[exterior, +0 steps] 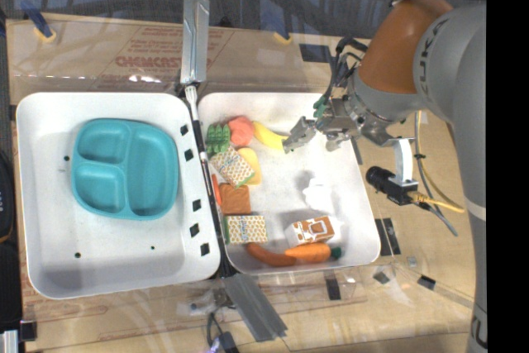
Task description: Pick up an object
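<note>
Carrot point(289, 254) lies nearest you along the front wall of the right bin point(355, 202), with a small orange-and-white carton point(312, 230) just behind it and a patterned block point(246, 228) to its left. Farther back, your gripper point(314, 134) hangs over the bin's rear, fingers spread apart and holding nothing, beside the banana point(269, 135). Across the divider, the left bin point(41, 178) carries a teal divided plate point(126, 168).
</note>
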Robot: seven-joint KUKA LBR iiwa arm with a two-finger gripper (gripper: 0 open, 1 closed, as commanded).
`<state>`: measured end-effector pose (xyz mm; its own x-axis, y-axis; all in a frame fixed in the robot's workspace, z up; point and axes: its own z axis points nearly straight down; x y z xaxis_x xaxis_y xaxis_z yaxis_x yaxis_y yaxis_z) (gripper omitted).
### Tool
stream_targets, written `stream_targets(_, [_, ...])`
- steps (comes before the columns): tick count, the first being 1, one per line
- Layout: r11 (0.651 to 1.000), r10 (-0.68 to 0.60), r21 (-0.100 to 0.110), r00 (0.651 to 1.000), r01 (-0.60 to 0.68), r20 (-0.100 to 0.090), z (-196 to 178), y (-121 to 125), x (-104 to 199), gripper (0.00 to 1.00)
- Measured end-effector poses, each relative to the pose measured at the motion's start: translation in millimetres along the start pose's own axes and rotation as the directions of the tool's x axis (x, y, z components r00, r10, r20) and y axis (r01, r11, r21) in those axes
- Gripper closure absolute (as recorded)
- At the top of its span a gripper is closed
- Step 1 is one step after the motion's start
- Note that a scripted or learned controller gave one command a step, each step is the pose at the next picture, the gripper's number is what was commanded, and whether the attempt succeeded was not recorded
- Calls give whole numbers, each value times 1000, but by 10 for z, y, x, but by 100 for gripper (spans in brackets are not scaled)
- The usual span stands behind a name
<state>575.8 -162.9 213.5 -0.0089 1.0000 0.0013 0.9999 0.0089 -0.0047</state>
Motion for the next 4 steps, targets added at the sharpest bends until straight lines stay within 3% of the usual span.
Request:
stream_targets(1, [997, -72, -4, 997, 72, 3, 1207, 481, 266, 0])
stream_targets(2, [977, -212, -5, 977, 212, 3, 1194, 647, -266, 0])
stream_targets(3, [954, -300, -2, 954, 300, 1, 1216, 374, 282, 0])
stream_targets(4, [953, -302, -2, 953, 302, 2, 1111, 378, 277, 100])
